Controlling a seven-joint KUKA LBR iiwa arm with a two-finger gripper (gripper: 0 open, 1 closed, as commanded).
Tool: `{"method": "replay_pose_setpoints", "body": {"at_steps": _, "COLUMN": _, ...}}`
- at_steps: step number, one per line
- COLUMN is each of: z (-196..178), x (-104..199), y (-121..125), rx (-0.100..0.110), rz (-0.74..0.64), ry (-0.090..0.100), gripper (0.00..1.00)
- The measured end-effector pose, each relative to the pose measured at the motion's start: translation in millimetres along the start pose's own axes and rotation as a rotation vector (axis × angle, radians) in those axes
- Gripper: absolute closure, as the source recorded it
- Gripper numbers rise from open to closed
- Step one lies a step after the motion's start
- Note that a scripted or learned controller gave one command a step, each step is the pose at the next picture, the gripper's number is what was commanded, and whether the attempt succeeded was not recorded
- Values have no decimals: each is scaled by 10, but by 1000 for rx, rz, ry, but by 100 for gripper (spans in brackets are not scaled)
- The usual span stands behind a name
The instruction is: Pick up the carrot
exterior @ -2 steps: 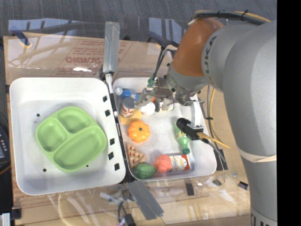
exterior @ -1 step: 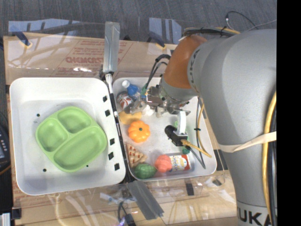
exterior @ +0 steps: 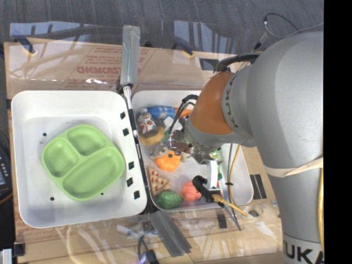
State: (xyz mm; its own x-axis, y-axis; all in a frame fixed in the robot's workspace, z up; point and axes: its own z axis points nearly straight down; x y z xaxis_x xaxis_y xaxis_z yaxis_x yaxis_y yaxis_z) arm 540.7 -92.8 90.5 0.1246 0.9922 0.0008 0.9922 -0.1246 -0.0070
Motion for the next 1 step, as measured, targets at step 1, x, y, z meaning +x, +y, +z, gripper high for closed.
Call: {"method": "replay_pose_setpoints", "body": {"at_steps": 1, "z": -91, "x": -4, "y": -3, "rx": 3, "rz": -3, "ry": 0, "gripper": 100}}
